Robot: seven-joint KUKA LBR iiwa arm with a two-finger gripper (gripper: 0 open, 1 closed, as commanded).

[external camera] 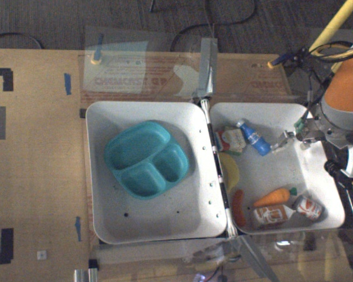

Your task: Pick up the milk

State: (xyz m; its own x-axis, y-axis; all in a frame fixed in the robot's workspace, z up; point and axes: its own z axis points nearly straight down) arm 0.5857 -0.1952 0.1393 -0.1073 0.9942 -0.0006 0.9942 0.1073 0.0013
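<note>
The milk looks like the small white carton with red and green print (230, 140), lying against the left wall of the right bin (317, 175). A blue bottle (254, 138) lies just to its right. My gripper (288, 136) hangs over the upper right part of this bin, to the right of the blue bottle and well clear of the carton. Its fingers (277, 147) stand apart, open, with nothing between them. The grey arm with its orange band (344, 93) comes in from the right.
The right bin also holds a yellow piece (230, 170), a red sausage (238, 208), a carrot (272, 197), a brown bottle (273, 215) and a can (309, 207). A teal divided plate (146, 158) lies in the left bin (106, 210).
</note>
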